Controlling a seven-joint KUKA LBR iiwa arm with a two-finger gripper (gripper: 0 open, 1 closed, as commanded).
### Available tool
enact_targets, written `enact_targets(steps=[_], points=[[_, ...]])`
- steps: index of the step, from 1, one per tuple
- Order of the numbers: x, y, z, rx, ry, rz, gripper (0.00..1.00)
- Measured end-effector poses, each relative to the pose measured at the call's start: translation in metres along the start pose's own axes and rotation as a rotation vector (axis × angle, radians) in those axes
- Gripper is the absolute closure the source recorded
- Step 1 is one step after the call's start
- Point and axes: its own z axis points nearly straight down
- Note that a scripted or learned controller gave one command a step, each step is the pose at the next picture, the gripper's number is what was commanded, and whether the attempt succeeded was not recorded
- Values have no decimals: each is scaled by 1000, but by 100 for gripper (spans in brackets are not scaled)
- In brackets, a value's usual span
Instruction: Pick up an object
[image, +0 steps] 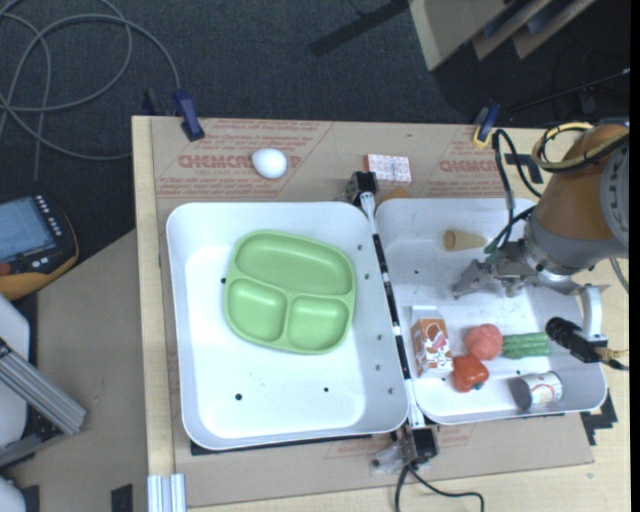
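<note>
Right bin (560, 408) near edge: can (539, 391), red tomato (469, 372), pink ball (484, 340), green vegetable (525, 345), snack packet (431, 344), gripper (475, 280) above them over bare floor, fingers spread, holding nothing, cone (462, 239) farther back, green divided plate (291, 291) in left bin (200, 400), white egg (268, 162) on bench beyond.

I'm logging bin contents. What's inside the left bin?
The left bin holds a green divided plate with three compartments, nothing visible in them. A few small dark specks dot the bin floor. Whatever lies under the plate is covered.
</note>
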Motion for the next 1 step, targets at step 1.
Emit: enact_targets(steps=[1], points=[[-20,-88,10,2,-1,1,0]])
